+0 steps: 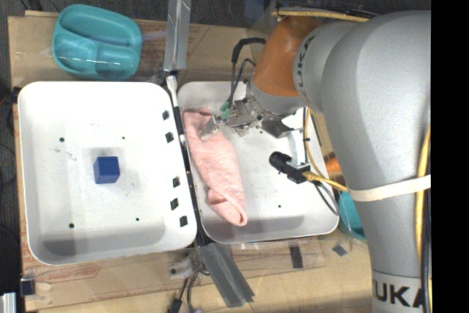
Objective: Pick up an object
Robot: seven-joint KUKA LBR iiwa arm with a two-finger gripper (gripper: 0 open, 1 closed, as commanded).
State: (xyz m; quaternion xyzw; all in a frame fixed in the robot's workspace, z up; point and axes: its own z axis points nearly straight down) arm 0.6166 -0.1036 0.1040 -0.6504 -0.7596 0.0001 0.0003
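Observation:
A pink cloth (218, 168) lies lengthwise along the left side of the right bin (293, 220), folded at its near end. A small blue cube (107, 169) sits in the left bin (44, 106), near its middle. My gripper (223, 119) is down in the right bin at the far end of the cloth, its metal fingers right at the cloth's upper edge. The wrist and orange band hide much of the gripper from above.
A turquoise plastic tray (97, 40) rests on the bench beyond the left bin. A black cable connector (288, 166) hangs over the right bin. The large grey arm covers the right side. A metal divider with black clips runs between the bins.

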